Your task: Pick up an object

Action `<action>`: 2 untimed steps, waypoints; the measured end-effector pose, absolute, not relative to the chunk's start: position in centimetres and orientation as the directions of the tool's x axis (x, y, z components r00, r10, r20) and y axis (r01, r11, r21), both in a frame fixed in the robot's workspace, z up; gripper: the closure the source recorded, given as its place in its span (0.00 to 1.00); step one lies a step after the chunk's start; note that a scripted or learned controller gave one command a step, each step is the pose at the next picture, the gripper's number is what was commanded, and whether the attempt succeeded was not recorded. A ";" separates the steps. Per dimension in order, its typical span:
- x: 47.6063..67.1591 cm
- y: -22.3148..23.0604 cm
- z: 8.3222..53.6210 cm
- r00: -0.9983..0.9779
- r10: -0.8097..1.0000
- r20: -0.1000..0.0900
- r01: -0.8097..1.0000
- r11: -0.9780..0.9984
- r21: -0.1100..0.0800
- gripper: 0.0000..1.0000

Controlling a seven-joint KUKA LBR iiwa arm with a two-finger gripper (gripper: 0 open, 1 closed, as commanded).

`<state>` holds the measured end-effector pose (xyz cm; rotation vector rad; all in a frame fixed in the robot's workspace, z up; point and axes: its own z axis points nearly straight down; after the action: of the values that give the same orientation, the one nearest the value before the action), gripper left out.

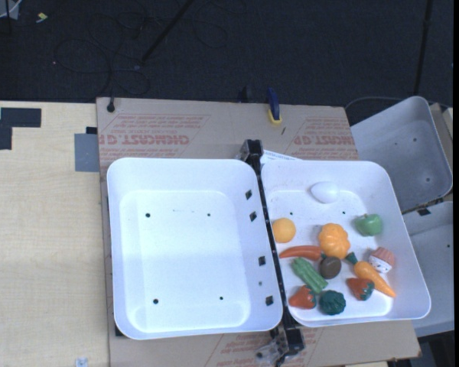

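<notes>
two shallow white bins on the counter, the right bin [398, 205] holding a heap of small plastic toy foods.

the left bin [122, 205] is smooth, glossy and round-cornered, as is its neighbour. in the right bin, a white egg-like lump [324, 192] lies toward the far edge, an orange ball [283, 230] by the dividing edge, a ribbed orange pumpkin [333, 240] mid-bin, a green pepper [369, 223] toward the right edge. a red chilli [300, 252] lies long axis left to right; a ridged green cucumber [310, 274] runs diagonally toward the near right corner; a carrot [373, 277] slants likewise, tip to the near right. a knobbly broccoli [332, 302] sits at the near edge. i cannot tell the hand's state.
</notes>
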<state>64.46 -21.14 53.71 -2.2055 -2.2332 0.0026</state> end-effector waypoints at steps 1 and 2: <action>64.5 -21.1 53.7 -0.013 1.000 0.001 1.000 0.013 -0.003 1.00; 64.5 -21.1 53.7 -0.013 1.000 0.001 1.000 0.013 -0.003 1.00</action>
<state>64.46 -21.14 53.71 -2.2045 -2.2339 0.0028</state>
